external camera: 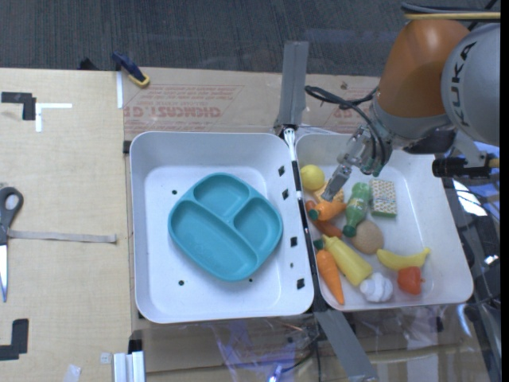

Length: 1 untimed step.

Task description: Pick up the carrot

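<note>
A long orange carrot (330, 276) lies near the front left corner of the right bin (445, 237), beside a yellow bottle-shaped toy (348, 260). A shorter orange carrot-like piece with a green top (328, 209) sits further back, by the bin's left wall. My gripper (334, 188) reaches down and left from the orange-banded wrist (417, 58). Its tip hangs just above the shorter orange piece, between a yellow lemon (312, 176) and a green bottle (357, 205). Nothing shows in its grasp.
The right bin also holds a patterned block (384, 197), a brown potato (367, 237), a banana (403, 256), a red tomato (409, 280) and a white garlic bulb (377, 290). A blue divided plate (226, 226) lies in the left bin (151, 237). Scissors (8, 209) rest at the far left.
</note>
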Tool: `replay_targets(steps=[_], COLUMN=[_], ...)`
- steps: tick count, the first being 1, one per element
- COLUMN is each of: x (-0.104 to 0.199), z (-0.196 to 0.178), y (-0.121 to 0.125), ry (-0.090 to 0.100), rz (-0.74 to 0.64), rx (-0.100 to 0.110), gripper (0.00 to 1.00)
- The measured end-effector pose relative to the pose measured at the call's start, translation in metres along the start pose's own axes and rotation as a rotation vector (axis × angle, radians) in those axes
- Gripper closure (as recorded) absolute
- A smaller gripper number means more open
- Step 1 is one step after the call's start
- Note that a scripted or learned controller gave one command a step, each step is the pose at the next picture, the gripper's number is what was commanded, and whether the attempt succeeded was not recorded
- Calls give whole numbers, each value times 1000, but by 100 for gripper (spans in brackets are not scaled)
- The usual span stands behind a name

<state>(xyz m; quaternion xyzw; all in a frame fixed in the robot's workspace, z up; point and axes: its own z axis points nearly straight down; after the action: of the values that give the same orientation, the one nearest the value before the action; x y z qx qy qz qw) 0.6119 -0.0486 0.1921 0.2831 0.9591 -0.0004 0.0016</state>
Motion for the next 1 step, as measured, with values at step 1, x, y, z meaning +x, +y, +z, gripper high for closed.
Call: replay_targets(steps=[1], x=[-35], z=[81], y=[-39], ry=[2], rz=[326], rx=[2], gripper=[0])
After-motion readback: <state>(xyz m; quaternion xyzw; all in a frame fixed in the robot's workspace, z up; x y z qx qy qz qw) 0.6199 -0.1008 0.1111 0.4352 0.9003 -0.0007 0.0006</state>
